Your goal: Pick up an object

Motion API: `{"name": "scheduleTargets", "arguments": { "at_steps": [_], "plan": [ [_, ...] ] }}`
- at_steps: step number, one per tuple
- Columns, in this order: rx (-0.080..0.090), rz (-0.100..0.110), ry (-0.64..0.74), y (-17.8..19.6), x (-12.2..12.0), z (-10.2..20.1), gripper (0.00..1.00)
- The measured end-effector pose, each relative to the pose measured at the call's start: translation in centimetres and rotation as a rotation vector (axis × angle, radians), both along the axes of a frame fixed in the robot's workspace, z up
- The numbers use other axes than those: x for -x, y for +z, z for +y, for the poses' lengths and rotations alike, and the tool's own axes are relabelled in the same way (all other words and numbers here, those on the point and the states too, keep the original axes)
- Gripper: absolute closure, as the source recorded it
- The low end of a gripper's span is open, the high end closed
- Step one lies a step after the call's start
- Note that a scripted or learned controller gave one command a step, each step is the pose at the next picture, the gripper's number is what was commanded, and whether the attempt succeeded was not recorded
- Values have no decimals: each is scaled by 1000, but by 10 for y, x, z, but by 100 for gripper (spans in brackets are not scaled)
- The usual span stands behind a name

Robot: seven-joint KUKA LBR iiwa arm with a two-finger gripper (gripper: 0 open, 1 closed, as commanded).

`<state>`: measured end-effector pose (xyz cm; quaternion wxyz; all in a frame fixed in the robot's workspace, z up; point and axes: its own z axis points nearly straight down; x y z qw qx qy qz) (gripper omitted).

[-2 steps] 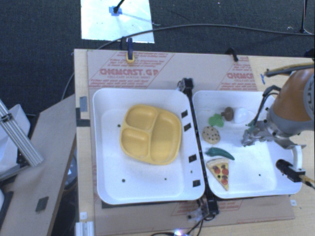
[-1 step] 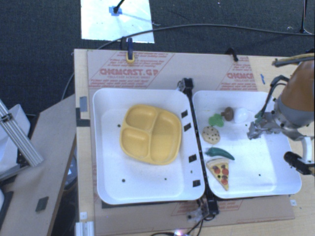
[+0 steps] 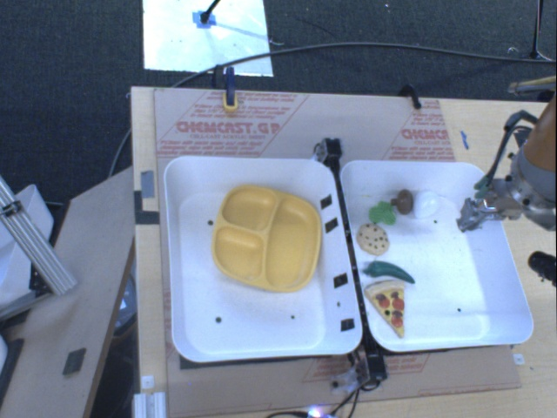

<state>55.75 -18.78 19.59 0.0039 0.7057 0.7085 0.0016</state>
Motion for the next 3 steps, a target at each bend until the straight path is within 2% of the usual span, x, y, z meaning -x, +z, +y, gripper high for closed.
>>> {"name": "scheduleTargets", "arguments": {
  "at_steps": [1,3],
  "plan": [
    [-1,1,1,44,0,-2,100],
    [-4,3,6,48,-41,87,100]
  ]
}}
